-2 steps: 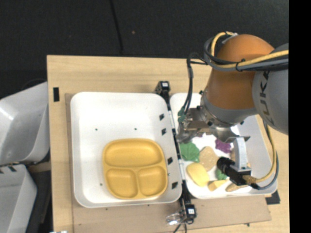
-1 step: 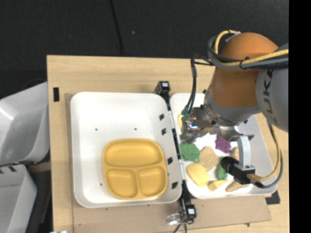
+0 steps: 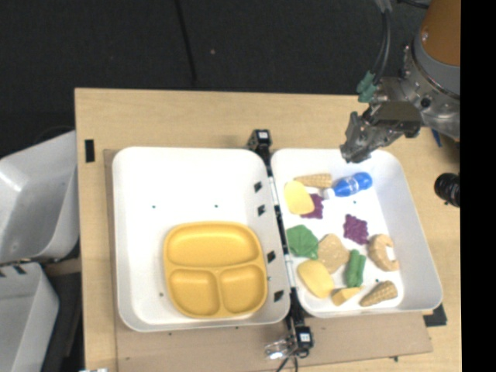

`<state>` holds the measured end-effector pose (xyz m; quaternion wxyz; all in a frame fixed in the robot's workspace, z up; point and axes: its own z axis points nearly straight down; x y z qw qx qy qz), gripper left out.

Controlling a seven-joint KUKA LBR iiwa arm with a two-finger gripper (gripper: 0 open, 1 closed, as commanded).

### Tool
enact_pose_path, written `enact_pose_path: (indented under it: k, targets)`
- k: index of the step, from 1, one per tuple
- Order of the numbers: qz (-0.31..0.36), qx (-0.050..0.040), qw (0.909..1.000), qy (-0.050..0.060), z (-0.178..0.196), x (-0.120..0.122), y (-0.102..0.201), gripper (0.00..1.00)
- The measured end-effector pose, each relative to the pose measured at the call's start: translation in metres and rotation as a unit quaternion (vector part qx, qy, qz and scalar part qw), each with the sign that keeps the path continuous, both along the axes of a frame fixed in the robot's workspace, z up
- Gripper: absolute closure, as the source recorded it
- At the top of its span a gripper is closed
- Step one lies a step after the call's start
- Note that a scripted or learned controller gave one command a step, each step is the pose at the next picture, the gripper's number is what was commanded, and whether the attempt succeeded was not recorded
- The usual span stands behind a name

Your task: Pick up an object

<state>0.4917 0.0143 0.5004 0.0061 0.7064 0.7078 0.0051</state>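
Probably a robotics lab, plywood bench [image 3: 194,118], paired white bins [image 3: 139,208], black backdrop, industrial arm [image 3: 434,60]

The worktop [image 3: 155,115] is showing pale tan wood against a black backdrop; both bins, the left bin [image 3: 194,169] and the right bin [image 3: 411,231], are showing plain white; the divided tray [image 3: 215,268] at lower centre is glowing mustard yellow; in the right bin a bottle [image 3: 353,184] is showing bright blue, a leafy piece [image 3: 301,241] green, two small clusters [image 3: 356,228] purple, and a cone [image 3: 379,292] tan with a waffle pattern; the arm [image 3: 442,14] at upper right is showing orange over grey metal.
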Motion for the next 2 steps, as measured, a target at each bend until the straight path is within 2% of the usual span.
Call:
enact_pose_path:
  k: [1,2]
  targets:
    - [0.002,-0.0009,0.9999,0.015,-0.120,-0.002,0.029,1.00]
    - [0.007,-0.0022,0.9999,0.012,-0.106,0.000,0.027,1.00]
